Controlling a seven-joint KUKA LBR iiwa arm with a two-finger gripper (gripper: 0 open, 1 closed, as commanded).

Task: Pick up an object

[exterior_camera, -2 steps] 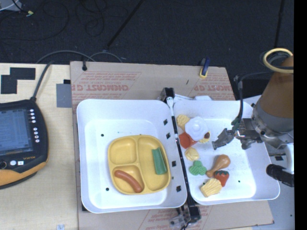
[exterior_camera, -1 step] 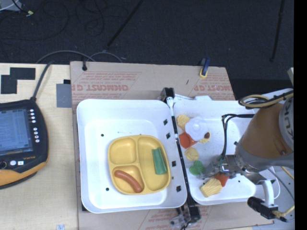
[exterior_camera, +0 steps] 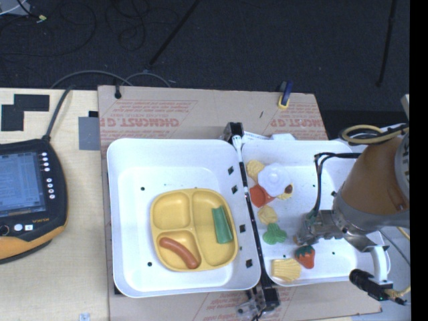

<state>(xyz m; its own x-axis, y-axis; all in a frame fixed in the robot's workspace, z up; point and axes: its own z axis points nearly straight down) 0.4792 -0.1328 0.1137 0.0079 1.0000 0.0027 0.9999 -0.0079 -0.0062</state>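
A grey robot arm with an orange band above its wrist reaches in from the right edge of the frame, at lower right. Its bulky wrist slants down and leftward. The gripper (exterior_camera: pixel 311 231) at its tip points toward the lower centre-right of the frame, seen from above, low and dark.

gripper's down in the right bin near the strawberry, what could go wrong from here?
1. Clutter: the gripper sits low among the strawberry, the green toy and the yellow ridged piece. Closing could nudge a neighbour or catch two at once.
2. The arm hides its fingertips from the camera view, so a miss would be hard to spot.
3. The strawberry lies near the right bin's front wall, and could be pushed against it.
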